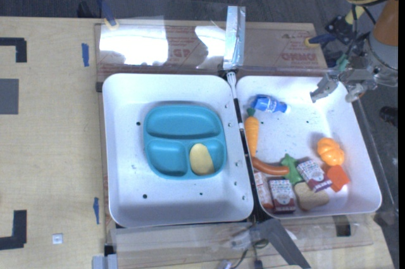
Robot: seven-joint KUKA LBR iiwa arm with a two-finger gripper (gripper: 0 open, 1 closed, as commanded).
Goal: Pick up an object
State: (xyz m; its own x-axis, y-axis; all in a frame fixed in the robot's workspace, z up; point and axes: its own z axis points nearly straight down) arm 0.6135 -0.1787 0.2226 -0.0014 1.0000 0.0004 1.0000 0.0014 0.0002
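Camera view places the grey two-finger gripper [336,89] above the far right rim of the right shallow white bin [362,135], fingers spread, nothing between them. Nearest candidate: the small orange pumpkin-shaped toy [330,151], resting near the bin's right wall, roundish, with no clear long axis. Further left, the orange plastic carrot [252,135] lies lengthwise along the left wall, green end away from the camera. Risk: toys in the near corner touch each other, so a descent there may nudge neighbours or close on two.
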